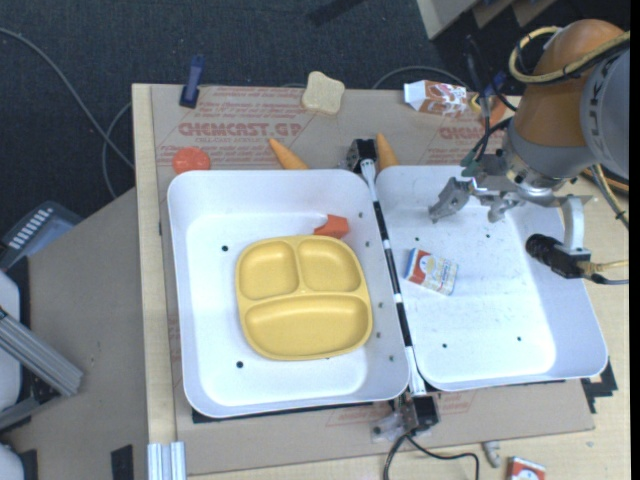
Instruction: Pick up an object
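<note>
2 bins (200,368): yellow tray (302,296), carton (431,270)

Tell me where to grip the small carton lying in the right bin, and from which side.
Judging by its pose, come straight down from above. The small carton lies flat on the right bin floor with open floor all around it, so close the gripper across its narrower width, near the middle. Its long axis runs slightly diagonal, so the wrist probably needs turning.

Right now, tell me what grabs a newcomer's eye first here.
The yellow three-compartment plastic plate dominates the left white bin. In the right white bin lies a small white carton with red and blue print. The grey arm with the orange band hangs over that bin's far end.
</note>
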{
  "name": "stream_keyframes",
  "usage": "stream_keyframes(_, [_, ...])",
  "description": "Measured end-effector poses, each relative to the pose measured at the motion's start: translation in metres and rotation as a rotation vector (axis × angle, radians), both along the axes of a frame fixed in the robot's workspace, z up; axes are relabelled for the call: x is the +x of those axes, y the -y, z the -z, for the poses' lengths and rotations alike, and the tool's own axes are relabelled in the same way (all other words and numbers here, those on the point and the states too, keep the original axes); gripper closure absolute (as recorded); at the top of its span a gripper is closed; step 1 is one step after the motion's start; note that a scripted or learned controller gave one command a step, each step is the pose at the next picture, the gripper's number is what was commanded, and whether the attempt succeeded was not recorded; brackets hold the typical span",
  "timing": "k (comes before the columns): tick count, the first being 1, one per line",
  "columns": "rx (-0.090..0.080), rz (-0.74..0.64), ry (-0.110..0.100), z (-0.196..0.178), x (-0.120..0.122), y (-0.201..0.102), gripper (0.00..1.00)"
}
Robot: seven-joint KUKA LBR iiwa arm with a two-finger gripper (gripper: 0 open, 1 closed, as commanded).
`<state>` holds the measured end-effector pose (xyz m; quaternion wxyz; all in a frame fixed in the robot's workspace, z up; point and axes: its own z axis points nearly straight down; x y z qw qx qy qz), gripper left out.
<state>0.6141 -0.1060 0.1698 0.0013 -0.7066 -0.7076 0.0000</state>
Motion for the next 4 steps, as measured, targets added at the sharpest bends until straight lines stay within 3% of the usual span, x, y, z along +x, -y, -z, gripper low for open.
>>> stream_keyframes(1, [-0.002, 0.002, 0.001, 0.086, -0.021, -0.013, 0.0])
stream_keyframes(2, [-0.003, 0.001, 0.005, 0.021, 0.034, 0.024, 0.0])
stream_keyframes(3, [-0.001, 0.0, 0.0, 0.055, 0.017, -0.012, 0.0])
stream_keyframes(4, [-0.002, 0.002, -0.001, 0.086, -0.019, -0.005, 0.0])
